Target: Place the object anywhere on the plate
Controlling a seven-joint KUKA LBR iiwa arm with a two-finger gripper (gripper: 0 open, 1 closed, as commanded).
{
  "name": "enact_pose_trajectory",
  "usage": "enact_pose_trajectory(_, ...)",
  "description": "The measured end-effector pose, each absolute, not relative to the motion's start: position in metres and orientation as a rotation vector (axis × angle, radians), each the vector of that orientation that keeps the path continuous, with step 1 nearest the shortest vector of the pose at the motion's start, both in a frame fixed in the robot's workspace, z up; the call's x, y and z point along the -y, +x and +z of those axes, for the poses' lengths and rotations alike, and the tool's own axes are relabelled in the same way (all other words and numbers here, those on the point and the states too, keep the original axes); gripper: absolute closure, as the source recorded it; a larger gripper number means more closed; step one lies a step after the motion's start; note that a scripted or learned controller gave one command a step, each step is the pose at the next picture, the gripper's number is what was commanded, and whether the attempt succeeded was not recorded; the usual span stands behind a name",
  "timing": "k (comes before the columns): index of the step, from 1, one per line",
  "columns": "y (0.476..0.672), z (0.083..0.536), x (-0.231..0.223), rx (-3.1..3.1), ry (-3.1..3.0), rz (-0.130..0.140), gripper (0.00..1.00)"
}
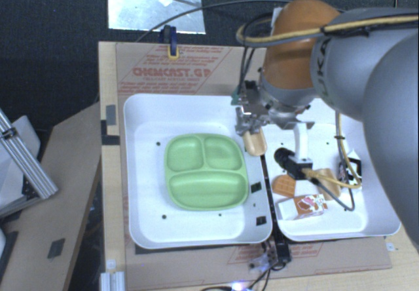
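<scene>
A green divided plate (pixel 206 172) lies in the left white bin (pixel 144 217). My gripper (pixel 251 131) hangs over the divider between the two bins, just beyond the plate's right rim. It is shut on a small tan rounded object (pixel 255 145), which sticks out below the fingers. The object hovers beside the plate's upper right corner, not over it.
The right bin (pixel 373 217) holds an orange waffle-like piece (pixel 284 185), a tan wedge (pixel 325 176) and a red-and-white packet (pixel 306 205). The arm's grey and orange body (pixel 308 40) covers much of the right bin's back. Cardboard (pixel 177 67) lies behind the bins.
</scene>
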State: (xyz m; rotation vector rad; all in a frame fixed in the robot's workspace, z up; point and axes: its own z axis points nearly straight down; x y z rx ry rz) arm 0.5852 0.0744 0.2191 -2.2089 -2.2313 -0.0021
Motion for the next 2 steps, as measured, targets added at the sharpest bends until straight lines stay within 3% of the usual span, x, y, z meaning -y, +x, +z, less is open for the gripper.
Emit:
enact_pose_trajectory(1,0.5767,0.232,-0.1218,2.232,-2.211,-0.004,1.0)
enact_pose_trajectory(2,0.5772,0.2315,-0.119,2.227,-2.217,-0.002,0.0)
